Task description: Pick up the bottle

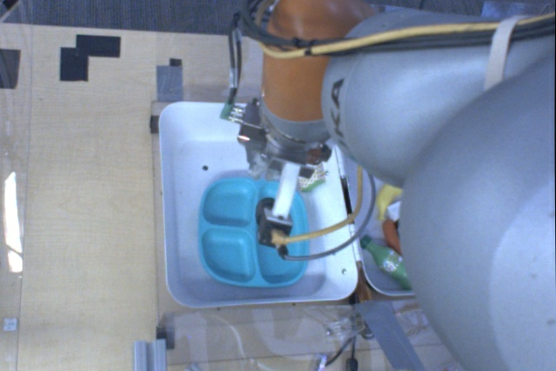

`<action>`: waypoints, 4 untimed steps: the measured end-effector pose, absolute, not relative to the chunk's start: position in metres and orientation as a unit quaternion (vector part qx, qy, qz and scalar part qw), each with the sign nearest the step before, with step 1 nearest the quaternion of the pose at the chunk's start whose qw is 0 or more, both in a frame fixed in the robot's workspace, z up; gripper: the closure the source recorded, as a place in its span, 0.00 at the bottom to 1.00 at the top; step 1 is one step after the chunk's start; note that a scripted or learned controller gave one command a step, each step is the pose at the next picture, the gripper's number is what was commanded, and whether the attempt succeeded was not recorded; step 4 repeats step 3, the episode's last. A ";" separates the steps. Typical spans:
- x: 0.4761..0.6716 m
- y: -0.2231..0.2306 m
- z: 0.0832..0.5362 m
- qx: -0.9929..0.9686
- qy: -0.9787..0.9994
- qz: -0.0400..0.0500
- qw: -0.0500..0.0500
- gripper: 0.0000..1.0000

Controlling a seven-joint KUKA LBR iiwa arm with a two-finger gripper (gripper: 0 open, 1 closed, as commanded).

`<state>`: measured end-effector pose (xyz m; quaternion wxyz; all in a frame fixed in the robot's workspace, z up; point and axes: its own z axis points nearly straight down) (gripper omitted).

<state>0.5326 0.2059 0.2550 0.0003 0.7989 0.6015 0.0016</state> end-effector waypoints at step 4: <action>0.550 0.213 0.109 0.834 0.552 0.001 0.000 0.00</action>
